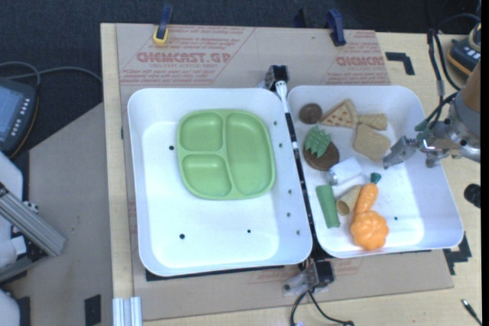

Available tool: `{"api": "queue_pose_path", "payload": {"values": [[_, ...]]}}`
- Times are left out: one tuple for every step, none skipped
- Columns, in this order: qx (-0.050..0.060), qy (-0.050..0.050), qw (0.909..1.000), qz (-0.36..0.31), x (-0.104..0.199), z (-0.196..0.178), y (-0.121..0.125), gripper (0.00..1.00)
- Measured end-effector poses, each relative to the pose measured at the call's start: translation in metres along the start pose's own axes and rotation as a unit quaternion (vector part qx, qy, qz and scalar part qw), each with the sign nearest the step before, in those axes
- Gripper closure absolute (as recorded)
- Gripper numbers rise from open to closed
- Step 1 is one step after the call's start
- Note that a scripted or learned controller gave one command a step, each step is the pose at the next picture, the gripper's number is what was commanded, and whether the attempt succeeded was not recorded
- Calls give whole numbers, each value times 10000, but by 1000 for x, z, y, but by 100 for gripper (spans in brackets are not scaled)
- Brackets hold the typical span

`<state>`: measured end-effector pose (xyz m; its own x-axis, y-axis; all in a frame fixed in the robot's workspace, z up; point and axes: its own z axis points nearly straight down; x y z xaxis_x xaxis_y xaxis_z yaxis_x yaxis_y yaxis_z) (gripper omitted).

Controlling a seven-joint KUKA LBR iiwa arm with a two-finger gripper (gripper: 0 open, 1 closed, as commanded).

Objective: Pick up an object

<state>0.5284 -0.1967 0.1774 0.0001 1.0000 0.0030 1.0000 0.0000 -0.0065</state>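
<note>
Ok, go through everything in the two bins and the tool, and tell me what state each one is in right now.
Green tray: flat in the left bin, compartments bare.
Tool: over the right bin, holding nothing.
Carrot: lying in the right bin, untouched.
Orange pumpkin: resting near the bin's front edge.
Green stick: lying flat beside the carrot.
Pizza slice: lying flat near the back.
Bread piece: lying flat, near the tool.

A green divided plate (226, 154) lies in the left bin (153, 187); toy food (351, 164) fills the right.

glossy plastic bins (153, 164), matt green tray (226, 154)
</note>
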Motion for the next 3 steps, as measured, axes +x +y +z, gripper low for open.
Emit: {"api": "queue_pose_path", "payload": {"values": [[7, 1, 10000, 7, -6, 60, -6, 0], [-4, 0, 10000, 0, -5, 95, -6, 0], [-35, -18, 10000, 6, -6, 82, -5, 100]]}}
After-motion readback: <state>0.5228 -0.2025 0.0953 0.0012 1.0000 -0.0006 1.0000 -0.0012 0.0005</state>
